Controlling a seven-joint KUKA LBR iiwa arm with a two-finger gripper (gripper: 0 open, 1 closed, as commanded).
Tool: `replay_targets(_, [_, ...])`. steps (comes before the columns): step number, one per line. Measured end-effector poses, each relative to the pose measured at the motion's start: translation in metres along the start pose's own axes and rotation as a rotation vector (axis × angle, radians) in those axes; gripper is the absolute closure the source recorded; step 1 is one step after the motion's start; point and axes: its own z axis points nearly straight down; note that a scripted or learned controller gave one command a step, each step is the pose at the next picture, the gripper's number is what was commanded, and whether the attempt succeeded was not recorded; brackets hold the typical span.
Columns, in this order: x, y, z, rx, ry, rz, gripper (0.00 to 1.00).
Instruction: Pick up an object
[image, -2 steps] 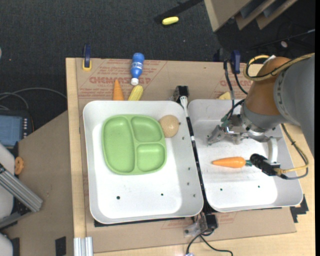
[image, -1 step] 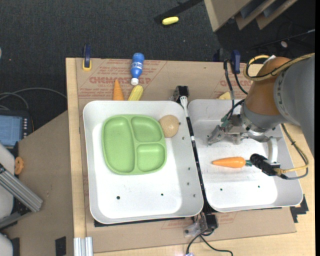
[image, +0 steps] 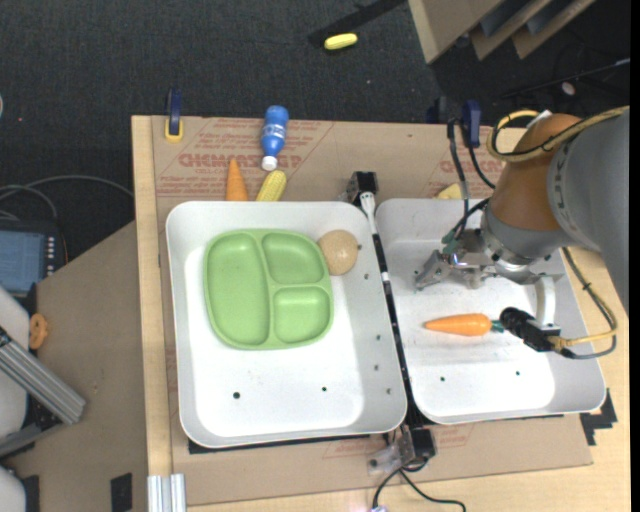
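The left bin (image: 280, 400) and the right bin (image: 500, 400) are set edge to edge at the middle of the frame, their shared rims touching. A strip of bare surface (image: 330, 150) is left along the top. The lower half of the left bin is bare white floor, and open floor is also seen along the bottom of the right bin.

In the left bin a green divided plate (image: 268, 288) is laid flat toward the upper left, and a tan ball (image: 340, 251) is seen just beside its upper right corner. In the right bin an orange carrot (image: 458, 325) is laid crosswise near the centre, apart from every wall.

The arm (image: 540, 190) is brought in from the right of the frame. The jaws are held spread in the upper part of the right bin, above the carrot in the frame and apart from it, with nothing seen between them.

On the strip above the left bin a blue bottle (image: 273, 135), an orange cone (image: 235, 182) and a yellow corn cob (image: 271, 185) are laid near one another.
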Motion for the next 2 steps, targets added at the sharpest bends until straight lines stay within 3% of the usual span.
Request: replay_targets(2, [0.0, 0.0, 0.0, 0.0, 0.0, 0.0, 0.0])
